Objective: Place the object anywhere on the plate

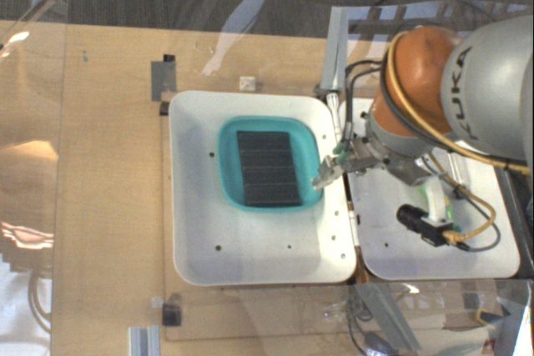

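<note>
A teal square plate [229, 179] with rounded corners sits in the upper middle of the left white bin [250, 258]. A dark, ribbed rectangular object [267, 167] lies flat on the plate, covering most of its middle. My gripper [325, 172] reaches in from the right and hangs over the plate's right rim, just right of the dark object and apart from it. The grey arm with its orange band [417, 71] looms over the right bin [434, 258] and hides much of it.
The bins' shared rims [350, 221] run just under the gripper. A small pale cube [246, 83] and a black clamp [166, 77] sit on the wooden bench behind the left bin. Another clamp [171, 313] stands at its front. A metal frame [335, 46] rises at the back.
</note>
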### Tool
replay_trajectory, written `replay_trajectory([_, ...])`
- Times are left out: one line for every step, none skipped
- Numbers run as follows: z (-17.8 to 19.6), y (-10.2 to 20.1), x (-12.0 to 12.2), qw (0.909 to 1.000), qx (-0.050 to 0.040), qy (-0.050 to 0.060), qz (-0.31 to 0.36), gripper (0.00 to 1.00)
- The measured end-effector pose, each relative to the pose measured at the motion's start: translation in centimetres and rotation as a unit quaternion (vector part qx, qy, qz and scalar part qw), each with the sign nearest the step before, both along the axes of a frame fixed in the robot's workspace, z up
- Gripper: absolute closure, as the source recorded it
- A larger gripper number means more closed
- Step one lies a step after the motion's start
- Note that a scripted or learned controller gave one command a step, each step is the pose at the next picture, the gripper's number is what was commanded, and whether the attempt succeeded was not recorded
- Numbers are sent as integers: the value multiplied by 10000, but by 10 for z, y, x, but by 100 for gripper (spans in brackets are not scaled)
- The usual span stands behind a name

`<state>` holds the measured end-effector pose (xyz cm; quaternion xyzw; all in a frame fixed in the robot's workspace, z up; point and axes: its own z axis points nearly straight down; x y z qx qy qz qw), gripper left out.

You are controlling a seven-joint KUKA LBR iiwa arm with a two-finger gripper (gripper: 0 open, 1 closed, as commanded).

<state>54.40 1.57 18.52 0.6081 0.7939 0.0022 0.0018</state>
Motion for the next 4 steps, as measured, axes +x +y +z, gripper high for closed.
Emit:
replay_trajectory([11,0,2,10000,5,-30,4,100])
replay_trajectory([11,0,2,10000,4,-30,6,0])
replay_trajectory([0,6,28,10000,-1,3,-76,0])
replay_trajectory([0,-24,104,9999,-7,4,-141,0])
